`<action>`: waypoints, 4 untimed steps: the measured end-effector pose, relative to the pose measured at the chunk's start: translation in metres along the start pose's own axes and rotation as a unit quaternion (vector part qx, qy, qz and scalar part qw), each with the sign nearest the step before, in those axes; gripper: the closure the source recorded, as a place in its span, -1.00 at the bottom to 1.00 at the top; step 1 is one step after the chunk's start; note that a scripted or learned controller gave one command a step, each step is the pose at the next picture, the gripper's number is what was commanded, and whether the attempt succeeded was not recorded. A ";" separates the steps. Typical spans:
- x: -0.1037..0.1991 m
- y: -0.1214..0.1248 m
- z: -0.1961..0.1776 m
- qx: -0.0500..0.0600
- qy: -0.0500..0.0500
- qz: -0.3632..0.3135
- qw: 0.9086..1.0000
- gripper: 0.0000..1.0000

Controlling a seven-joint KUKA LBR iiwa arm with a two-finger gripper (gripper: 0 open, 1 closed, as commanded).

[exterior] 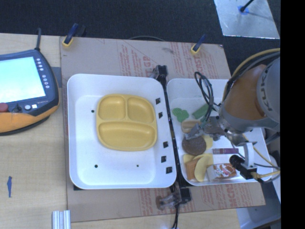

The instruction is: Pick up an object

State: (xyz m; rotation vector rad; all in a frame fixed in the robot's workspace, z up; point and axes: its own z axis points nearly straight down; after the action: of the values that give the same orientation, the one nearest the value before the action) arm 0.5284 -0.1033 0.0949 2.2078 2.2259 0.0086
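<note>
The right bin (177, 90) holds several small toy foods: a green leaf shape (180, 113), a second green piece (200, 111), a tan piece (188, 126), a dark brown round piece (194, 146), yellow and orange wedges (201, 167) and a printed packet (223, 171). My gripper (199, 131) reaches in from the right, low in the bin, just above the brown round piece and beside the tan one. The wrist and its orange band (245, 99) cover the bin's right half. Nothing is visibly lifted.
The left bin (81, 128) carries a yellow divided plate (127, 122). A teach pendant (24, 87) lies at the far left on the bench. Black cable (205, 87) loops over the right bin's back. Blue clamps (70, 35) hold the cardboard sheet's back edge.
</note>
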 end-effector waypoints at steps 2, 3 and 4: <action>0.003 0.018 0.004 0.008 0.001 0.002 1.000 -1.00; -0.039 0.112 0.002 0.001 -0.001 0.000 1.000 -1.00; -0.017 0.109 0.004 0.007 0.000 0.001 1.000 -1.00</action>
State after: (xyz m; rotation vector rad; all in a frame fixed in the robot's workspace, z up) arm 0.6377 -0.1195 0.0920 2.2172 2.2308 -0.0051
